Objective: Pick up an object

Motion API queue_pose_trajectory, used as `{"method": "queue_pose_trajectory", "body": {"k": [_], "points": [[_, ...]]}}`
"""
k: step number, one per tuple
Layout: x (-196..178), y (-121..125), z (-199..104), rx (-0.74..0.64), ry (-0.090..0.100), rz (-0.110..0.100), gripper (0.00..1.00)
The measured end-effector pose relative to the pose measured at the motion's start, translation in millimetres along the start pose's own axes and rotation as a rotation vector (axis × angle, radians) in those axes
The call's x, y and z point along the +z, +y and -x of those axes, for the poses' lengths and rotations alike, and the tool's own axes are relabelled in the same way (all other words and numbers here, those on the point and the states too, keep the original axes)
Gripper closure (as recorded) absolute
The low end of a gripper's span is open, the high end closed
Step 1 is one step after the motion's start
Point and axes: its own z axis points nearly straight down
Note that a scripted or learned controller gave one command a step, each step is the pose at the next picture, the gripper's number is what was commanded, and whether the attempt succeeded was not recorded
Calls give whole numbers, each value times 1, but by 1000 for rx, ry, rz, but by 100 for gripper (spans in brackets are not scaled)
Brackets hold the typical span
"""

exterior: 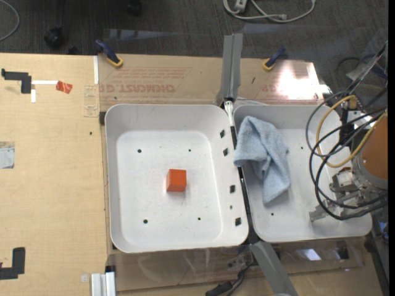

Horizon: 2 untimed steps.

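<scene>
A small orange block [176,180] lies near the middle of the left white bin [123,165]. A crumpled light blue cloth [266,156] rests in the left part of the right white bin [296,230], draped against the divider. My gripper [339,196] hangs low over the right bin's right side, wrapped in black and yellow cables, well to the right of the cloth and far from the block. The orange band of the arm [378,156] rises above it at the view's right edge.
Cardboard [166,82] lies behind the bins, held by clamps [111,55]. A tan wooden board [43,165] flanks the left bin. A grey post [231,66] stands between the bins at the back. Cables lie on the floor behind.
</scene>
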Motion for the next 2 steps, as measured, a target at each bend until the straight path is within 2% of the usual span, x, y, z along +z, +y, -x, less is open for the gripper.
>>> {"method": "queue_pose_trajectory", "body": {"k": [1,2], "points": [[-105,0,1,43,6,-4,0],[-113,-2,3,48,2,-6,100]]}}
